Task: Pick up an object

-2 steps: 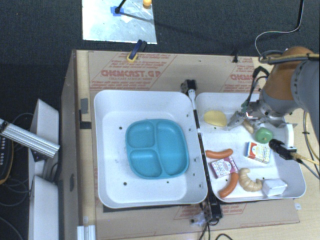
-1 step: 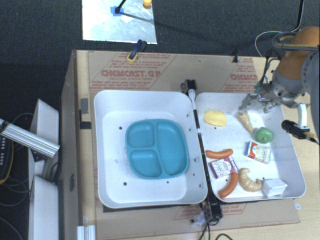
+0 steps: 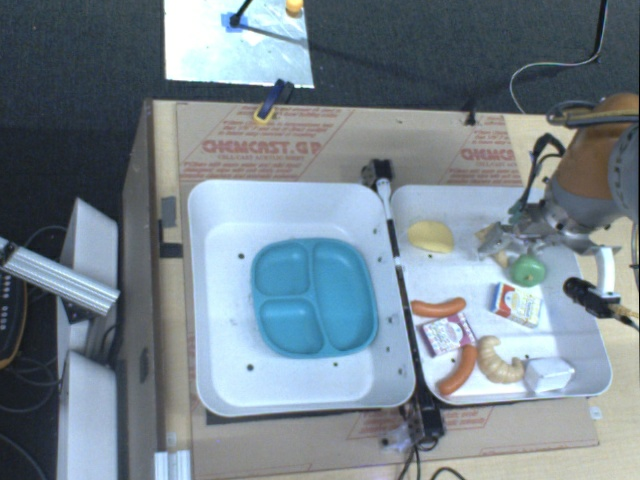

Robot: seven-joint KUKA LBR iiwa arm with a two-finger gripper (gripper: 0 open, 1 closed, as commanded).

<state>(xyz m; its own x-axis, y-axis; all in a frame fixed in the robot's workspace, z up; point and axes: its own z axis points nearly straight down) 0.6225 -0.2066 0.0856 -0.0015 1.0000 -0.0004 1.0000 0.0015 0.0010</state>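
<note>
While the arm (image 3: pixel 590 173) reaches in over the right bin (image 3: pixel 585 368) near its far right corner, the gripper (image 3: pixel 515 243) sits low just above a green apple (image 3: pixel 528 269); whether it grips anything cannot be told. A yellow lemon (image 3: pixel 430 236) lies apart to the left with bare floor between. Nearer the front edge crowd two sausages (image 3: pixel 438 308), two small cartons (image 3: pixel 517 303), a croissant (image 3: pixel 498 360) and a white block (image 3: pixel 548 374). In the left bin (image 3: pixel 220 268), a blue tray (image 3: pixel 312 297) sits centred, with bare margin all round.
</note>
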